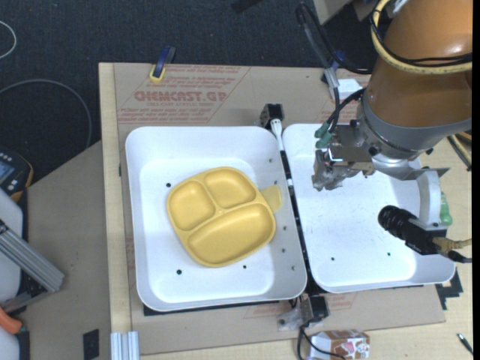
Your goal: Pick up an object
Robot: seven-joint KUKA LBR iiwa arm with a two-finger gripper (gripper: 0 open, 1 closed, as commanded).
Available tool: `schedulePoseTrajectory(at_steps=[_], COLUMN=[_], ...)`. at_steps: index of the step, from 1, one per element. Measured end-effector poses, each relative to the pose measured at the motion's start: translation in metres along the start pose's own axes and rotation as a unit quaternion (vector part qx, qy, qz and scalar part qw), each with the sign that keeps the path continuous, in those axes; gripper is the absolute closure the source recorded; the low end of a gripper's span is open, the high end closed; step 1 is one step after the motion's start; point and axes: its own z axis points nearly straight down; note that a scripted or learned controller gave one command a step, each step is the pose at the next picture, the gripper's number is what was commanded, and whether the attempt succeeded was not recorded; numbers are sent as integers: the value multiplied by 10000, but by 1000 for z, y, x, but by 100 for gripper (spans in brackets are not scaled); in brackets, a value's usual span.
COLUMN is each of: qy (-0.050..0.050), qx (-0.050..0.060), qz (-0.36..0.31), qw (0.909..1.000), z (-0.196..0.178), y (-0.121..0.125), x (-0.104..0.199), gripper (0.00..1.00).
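Yellow plate [219, 216]: lies flat on the floor of the left bin [142, 201], about its middle, turned askew to the bin's walls; it has three compartments, two small ones toward the bin's far wall and one large one toward its near wall; a small tab on its rim points at the bin's right wall.
Gripper [326, 180]: hangs past the left bin's right wall, over the far-left part of the right bin [360, 253], well apart from the plate.
Gripper state: cannot tell whether it is open or closed; nothing shows held in it.
Right bin: sits just beside the left bin's right wall.
Arm [420, 58]: orange and grey, reaches in from beyond the right bin.
Bench [112, 126]: brown board with red print past the left bin's far wall.
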Motion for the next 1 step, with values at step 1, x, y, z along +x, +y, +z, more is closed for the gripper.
schedulePoseTrajectory(at_steps=[1], qy=[1], qx=[-82], qz=[23], qw=[10000], z=[-57], y=[1], x=[14], gripper=[100])
